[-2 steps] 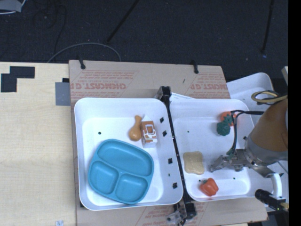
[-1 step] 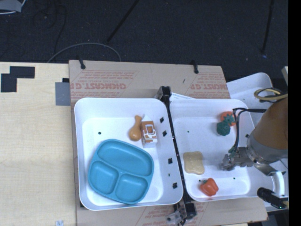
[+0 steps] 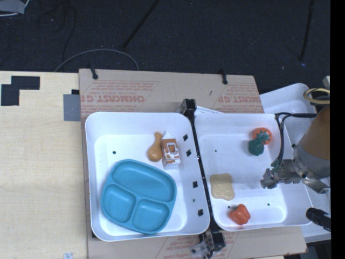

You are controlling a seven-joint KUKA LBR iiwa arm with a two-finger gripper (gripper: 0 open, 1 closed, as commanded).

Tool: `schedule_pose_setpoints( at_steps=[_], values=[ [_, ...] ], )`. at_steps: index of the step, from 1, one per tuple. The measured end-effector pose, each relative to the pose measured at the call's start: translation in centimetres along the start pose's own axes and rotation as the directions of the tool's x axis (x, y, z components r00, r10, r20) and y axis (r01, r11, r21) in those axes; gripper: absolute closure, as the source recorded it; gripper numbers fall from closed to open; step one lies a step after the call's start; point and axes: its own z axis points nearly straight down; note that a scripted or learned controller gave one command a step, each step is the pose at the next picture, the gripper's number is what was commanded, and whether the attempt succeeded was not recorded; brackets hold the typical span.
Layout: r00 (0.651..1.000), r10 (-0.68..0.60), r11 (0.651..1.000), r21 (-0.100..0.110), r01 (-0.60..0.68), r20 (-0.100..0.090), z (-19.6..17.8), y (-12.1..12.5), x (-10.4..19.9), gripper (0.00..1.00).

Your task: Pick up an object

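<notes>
Your claw (image 3: 269,178) hangs low over the right bin (image 3: 280,216), near its right wall; can't tell its state, nothing seen in it. Closest objs: beige toy slab (image 3: 221,186) to its left, red-orange pepper (image 3: 240,214) below-left, tomato w/ green top (image 3: 259,141) above.

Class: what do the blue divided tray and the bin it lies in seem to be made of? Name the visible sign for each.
Blue divided tray: likely moulded plastic, matte; one even colour, rounded compartment ridges. Left bin: probably thin, smooth white plastic; rounded corners, raised rim, faint sheen. The view cannot confirm either.
</notes>
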Motion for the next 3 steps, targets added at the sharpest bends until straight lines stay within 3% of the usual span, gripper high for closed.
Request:
schedule_pose_setpoints(
  at_steps=[1,3],
  values=[
    [1.0,-0.001,1.0,-0.002,0.001,0.001,-5.2,0.0,0.0,1.0],
    [1.0,-0.001,1.0,0.002,0.001,-0.001,-5.8,0.9,9.7,1.0]
  ],
)
